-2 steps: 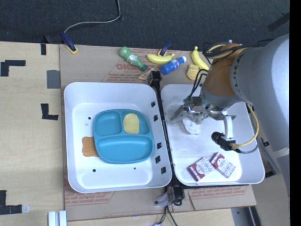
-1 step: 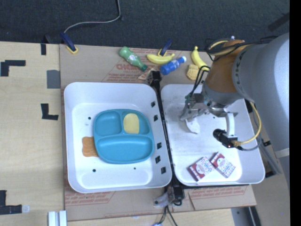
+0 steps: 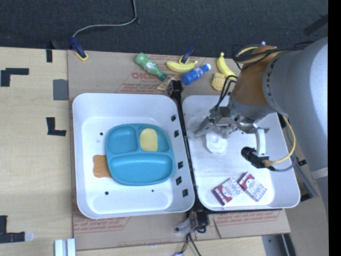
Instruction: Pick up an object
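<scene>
Over right bin (image 3: 287, 196), hand (image 3: 216, 135) lowered

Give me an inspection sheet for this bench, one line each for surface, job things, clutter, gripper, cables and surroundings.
Surface: left bin and right bin side by side on cardboard over a wooden bench.
Job things: white object in the right bin under the gripper; two red and white packets near that bin's front.
Clutter: blue divided plate in the left bin with a yellow piece in it and an orange piece beside it; behind the bins a green bottle, blue bottle and two bananas.
Gripper: gripper over the white object; open or shut cannot be told.
Cables: yellow cable along the arm; grey cable behind the bench.
Surroundings: dark floor.
</scene>
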